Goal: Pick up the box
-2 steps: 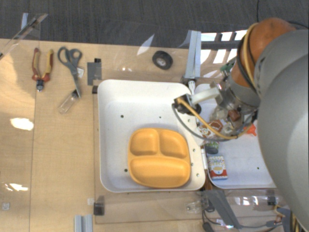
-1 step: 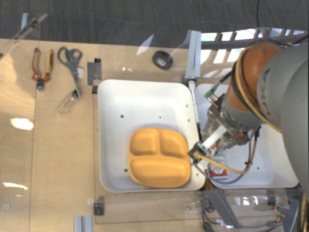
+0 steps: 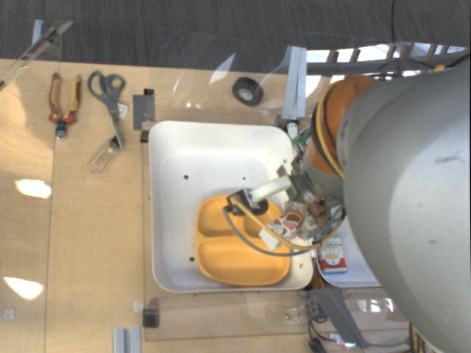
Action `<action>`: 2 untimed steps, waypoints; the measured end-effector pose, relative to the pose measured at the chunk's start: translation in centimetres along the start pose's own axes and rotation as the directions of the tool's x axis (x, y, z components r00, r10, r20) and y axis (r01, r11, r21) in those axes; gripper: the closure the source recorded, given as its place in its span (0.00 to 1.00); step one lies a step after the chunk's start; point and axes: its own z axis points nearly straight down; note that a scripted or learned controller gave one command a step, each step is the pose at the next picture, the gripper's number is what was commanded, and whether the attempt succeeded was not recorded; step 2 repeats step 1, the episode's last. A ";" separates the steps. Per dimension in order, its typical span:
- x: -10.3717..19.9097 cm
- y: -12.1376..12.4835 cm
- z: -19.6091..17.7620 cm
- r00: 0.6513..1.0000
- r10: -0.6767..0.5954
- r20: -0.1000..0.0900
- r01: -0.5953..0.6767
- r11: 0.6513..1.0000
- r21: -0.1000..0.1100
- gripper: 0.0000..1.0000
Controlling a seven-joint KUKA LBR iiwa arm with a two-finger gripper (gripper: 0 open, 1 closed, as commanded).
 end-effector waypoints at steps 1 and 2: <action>-1.2 -0.6 -7.1 0.978 -0.210 -0.004 0.210 0.978 -0.002 1.00; -1.2 -0.6 -7.1 0.978 -0.210 -0.004 0.210 0.978 -0.002 1.00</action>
